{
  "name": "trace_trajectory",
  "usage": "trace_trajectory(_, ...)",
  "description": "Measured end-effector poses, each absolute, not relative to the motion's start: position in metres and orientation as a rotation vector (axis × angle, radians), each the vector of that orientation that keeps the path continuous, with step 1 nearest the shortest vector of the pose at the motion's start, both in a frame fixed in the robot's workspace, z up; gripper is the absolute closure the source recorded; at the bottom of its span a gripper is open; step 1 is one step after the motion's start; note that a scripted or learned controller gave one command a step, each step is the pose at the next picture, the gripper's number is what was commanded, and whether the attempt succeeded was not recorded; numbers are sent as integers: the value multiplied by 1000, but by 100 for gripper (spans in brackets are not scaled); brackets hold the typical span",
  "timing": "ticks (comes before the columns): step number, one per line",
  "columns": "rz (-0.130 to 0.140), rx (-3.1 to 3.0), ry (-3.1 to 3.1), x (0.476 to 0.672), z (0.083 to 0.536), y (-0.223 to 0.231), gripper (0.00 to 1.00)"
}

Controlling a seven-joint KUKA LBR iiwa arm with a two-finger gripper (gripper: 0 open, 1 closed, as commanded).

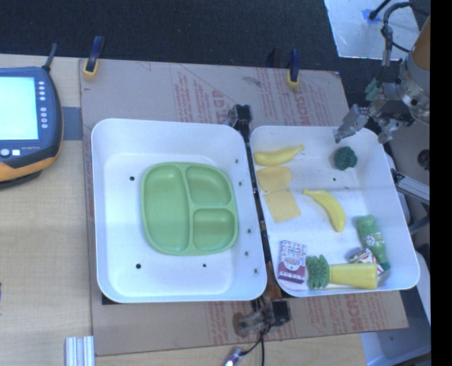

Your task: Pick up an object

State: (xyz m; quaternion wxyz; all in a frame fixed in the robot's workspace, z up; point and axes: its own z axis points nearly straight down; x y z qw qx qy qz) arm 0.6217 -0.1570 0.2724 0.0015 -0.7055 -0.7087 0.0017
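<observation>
The right bin (397, 204) holds toy food. A yellow banana (279, 155) and two pale cheese slices (274, 178) lie at its left side. A second banana (327, 208) is in the middle, and a dark green broccoli piece (344, 158) lies near the far edge. At the near end sit a green packet (370, 239), a corn cob with green leaves (347, 274) and a small red box (291, 259). My gripper (365, 130) hangs over the bin's far right corner, just above and right of the broccoli. It is open, with nothing between its fingers.
The left bin (107, 204) holds a green divided plate (189, 207). A teach pendant with an orange base (16, 120) lies on the bench at far left. Clamps (293, 63) hold the cardboard at the back edge.
</observation>
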Motion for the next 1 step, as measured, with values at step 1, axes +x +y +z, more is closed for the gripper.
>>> trace_trajectory(1,8,-2215,-2222,653,164,-198,0)
